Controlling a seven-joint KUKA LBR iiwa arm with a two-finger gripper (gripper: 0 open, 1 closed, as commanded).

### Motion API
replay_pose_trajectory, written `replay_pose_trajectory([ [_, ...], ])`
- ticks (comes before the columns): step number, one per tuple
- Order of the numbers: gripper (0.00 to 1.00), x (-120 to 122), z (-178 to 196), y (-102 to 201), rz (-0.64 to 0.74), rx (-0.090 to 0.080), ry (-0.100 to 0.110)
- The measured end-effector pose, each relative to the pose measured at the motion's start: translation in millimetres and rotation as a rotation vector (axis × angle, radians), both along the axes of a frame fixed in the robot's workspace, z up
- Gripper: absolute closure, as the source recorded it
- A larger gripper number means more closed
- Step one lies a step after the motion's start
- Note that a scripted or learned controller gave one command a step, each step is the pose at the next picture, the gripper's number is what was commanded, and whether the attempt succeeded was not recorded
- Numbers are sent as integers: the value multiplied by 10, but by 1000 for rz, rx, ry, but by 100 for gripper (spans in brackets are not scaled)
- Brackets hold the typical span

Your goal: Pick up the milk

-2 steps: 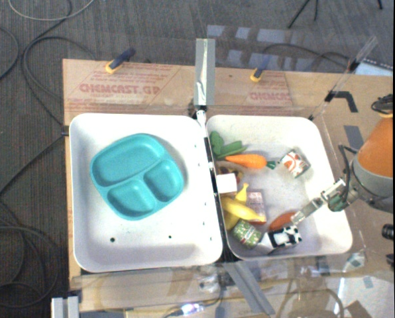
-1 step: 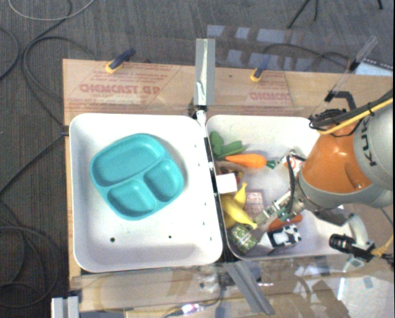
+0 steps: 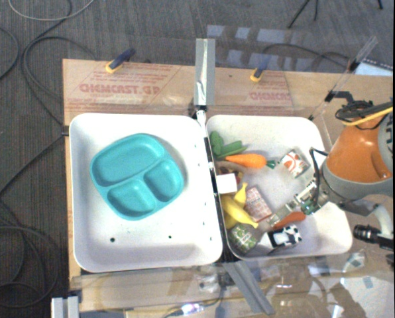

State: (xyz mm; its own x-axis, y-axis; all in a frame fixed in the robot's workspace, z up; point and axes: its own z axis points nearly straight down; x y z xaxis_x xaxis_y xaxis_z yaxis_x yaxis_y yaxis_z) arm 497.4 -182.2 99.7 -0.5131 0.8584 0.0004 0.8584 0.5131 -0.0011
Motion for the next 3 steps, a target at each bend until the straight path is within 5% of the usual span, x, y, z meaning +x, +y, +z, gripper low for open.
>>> replay_pose_trajectory([
  [1,0,118,-104,55,-67,-1,-6],
  [2,0,299,34,590,-219,0,2],
  [3,100,295,115,600,-218,0,4],
])
